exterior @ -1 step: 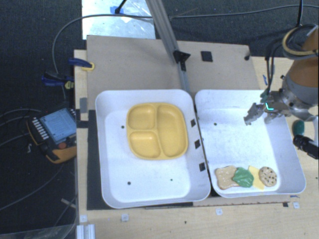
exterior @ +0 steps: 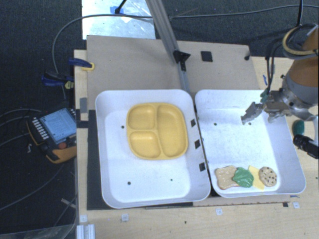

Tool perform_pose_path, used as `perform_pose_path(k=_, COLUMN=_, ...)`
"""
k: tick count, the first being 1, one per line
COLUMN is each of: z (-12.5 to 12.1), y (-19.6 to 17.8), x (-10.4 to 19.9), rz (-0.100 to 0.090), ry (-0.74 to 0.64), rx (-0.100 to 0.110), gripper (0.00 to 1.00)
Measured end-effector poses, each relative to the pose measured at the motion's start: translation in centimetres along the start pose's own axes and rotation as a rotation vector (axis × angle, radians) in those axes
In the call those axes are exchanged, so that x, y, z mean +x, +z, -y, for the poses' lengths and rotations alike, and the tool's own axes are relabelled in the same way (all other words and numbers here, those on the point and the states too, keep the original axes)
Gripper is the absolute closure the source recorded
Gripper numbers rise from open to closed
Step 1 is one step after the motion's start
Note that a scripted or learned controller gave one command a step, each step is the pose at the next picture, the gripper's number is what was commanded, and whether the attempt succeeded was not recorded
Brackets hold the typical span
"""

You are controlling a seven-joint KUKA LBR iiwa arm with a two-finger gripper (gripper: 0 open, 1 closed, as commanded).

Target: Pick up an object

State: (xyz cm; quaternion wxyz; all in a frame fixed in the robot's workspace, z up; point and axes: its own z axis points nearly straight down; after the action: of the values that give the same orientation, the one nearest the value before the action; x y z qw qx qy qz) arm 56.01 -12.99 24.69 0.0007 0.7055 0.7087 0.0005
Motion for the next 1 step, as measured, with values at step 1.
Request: perform_pose_path(k=1, z=-0.27, y=4.76, x=0.93, rz=0.000, ry=-0.001, rx=0.002, gripper=0.00)
